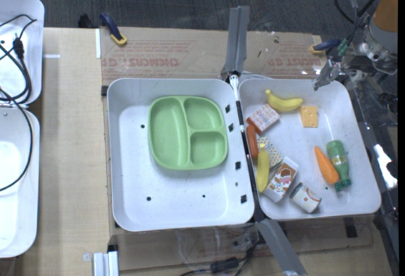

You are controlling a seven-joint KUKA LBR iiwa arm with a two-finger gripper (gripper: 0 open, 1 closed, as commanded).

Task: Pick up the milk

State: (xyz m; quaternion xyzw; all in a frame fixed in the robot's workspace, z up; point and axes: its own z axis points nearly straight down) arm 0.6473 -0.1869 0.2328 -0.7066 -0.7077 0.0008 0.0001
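Milk [281,180], a small carton with a brown and white face, lies tilted near the front of the right bin [354,205], touching a yellow banana [262,170] on its left and just beside a small can [306,198] on its right. Up at the bin's far right corner hangs the gripper [329,75], well apart from the carton and above the rim, nothing seen in it, and whether it is clenched or released I cannot tell. Over in the left bin [126,199] sits a green divided plate [188,132].
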